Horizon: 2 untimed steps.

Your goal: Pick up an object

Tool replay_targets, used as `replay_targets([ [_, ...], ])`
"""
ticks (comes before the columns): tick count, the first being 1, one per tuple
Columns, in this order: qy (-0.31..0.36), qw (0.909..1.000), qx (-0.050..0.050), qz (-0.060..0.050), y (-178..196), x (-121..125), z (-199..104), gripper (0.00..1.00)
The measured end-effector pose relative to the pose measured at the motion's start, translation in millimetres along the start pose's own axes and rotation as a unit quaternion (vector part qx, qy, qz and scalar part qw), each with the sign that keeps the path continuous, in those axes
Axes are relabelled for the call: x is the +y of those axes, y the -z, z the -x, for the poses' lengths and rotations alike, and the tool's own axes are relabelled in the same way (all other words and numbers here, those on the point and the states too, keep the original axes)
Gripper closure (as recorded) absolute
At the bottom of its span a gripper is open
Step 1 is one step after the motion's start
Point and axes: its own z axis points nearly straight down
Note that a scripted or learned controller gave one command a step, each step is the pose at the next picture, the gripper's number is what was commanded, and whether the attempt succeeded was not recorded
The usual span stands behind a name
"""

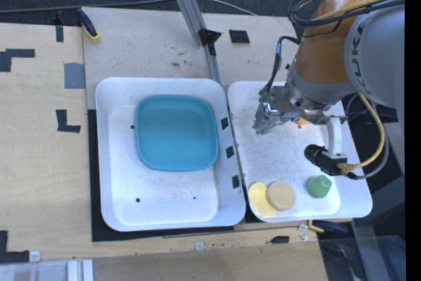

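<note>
Farthest left of the gripper, a square turquoise plastic plate lies flat in the left shallow white bin. Next comes the right shallow white bin, and over its upper part hangs the grey two-finger gripper, pointing down. I cannot tell how far its fingers are spread, or whether anything sits between them. Below the gripper, near that bin's front edge, lie 3 pieces: a yellow disc touching a tan disc, then a small green ball-like object.
</note>
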Motion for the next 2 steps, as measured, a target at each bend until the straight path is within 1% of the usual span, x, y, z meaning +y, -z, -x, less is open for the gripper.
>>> replay_targets([
  [1,0.001,1.0,0.0,0.0,-15,5,-56,1.0],
  [2,0.001,1.0,0.0,0.001,-7,15,-103,1.0],
])
